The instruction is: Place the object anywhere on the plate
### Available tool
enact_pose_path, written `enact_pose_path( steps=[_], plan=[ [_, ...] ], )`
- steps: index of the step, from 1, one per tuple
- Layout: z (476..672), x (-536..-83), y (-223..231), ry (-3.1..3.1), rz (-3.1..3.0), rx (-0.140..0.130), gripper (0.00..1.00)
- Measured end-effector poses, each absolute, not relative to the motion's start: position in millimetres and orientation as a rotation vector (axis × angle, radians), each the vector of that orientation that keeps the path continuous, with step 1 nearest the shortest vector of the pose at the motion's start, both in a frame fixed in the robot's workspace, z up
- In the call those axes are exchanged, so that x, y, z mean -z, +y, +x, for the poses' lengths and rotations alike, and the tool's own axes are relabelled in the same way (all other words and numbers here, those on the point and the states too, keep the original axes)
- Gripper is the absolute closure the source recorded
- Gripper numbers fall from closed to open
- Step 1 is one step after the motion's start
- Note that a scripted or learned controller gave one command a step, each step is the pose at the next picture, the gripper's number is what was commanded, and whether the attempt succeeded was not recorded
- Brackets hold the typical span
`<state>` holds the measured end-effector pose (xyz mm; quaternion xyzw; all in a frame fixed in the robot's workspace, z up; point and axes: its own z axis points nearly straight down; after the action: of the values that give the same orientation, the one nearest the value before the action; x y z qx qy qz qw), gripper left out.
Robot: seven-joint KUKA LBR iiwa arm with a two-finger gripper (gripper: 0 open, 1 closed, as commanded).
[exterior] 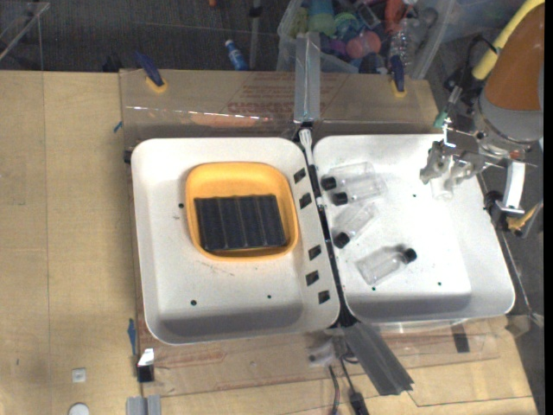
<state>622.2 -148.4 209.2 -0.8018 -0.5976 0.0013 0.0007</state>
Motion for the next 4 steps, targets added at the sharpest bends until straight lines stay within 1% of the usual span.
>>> enact_pose_path(
  steps=[1, 2, 3, 4],
  plan=[
    [664.6, -209, -167, -2.218, -2.230, 0.001, 1.00],
    [667.1, -244, -162, -2.249, -2.199, 0.001, 1.00],
    [667.5, -270, -174, -2.249, -2.198, 0.001, 1.00],
    [667.4, -289, -196, -2.278, -2.170, 0.001, 1.00]
  ],
)
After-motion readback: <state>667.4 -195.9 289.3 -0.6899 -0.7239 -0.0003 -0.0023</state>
